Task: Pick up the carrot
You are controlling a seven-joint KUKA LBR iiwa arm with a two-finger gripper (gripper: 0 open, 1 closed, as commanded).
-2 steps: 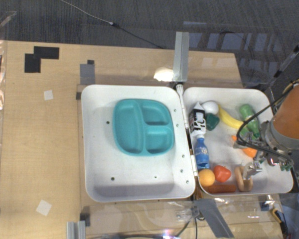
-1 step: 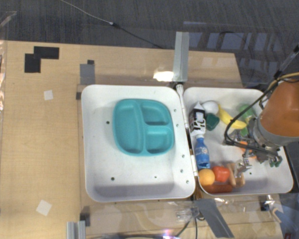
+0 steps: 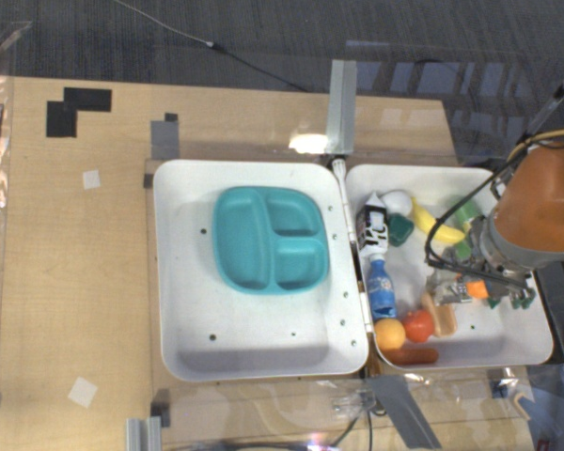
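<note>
In the right bin [image 3: 536, 346], a small orange piece that looks like the carrot [image 3: 477, 290] shows right under the arm's wrist. My gripper [image 3: 465, 287] is low over the bin's right half, directly at that orange piece and partly covering it. The grey wrist and its orange band [image 3: 543, 200] hide most of the gripper from above. Whether the carrot is held cannot be told from this view.
Left of the gripper lie a tan bun-like piece [image 3: 442, 314], a red tomato [image 3: 418, 325], an orange ball [image 3: 389, 333], a red sausage [image 3: 414, 354] and a blue bottle [image 3: 381, 289]. Yellow and green items [image 3: 451, 224] sit further back. The left bin holds a teal divided plate [image 3: 268, 238].
</note>
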